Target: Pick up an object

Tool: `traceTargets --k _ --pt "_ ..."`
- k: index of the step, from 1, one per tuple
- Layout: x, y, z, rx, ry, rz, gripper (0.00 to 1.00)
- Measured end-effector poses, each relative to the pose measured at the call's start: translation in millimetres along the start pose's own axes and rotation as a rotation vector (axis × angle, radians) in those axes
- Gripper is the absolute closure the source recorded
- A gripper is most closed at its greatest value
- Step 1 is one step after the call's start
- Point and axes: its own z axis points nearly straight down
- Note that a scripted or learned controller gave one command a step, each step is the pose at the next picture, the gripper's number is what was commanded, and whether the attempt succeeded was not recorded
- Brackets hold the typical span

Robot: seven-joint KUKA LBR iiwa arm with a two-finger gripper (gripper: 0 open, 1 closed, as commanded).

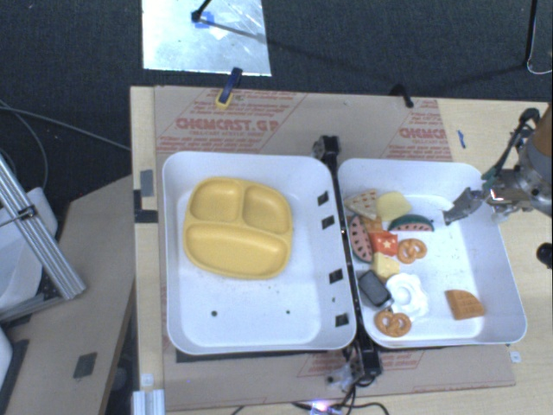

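Note:
The right white bin [492, 266] holds several toy foods. Among them are a watermelon slice [413, 224], a yellow cheese block [393, 204], two pretzels [412, 250] [393, 322], a fried egg [406, 293], a black piece [374, 290] and an orange bread wedge [465, 304]. My gripper [464, 206] hangs over the bin's upper right part, to the right of the watermelon slice and apart from it. I see nothing held in it. The arm reaches in from the right edge.
The left white bin [259, 318] bears a yellow divided plate [238, 227]. A black hinge strip [341, 249] runs between the bins. Behind the bench lie a shiny sheet [207, 24] and a blue and yellow clip [229, 87].

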Motion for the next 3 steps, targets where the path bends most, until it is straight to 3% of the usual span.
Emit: traceTargets --k 1,2,3 --pt "-5 22 147 -0.002 0.003 0.003 0.00" --pt "42 69 138 -0.010 -0.001 -0.006 0.00" --pt "79 87 125 0.000 -0.001 0.005 0.00"
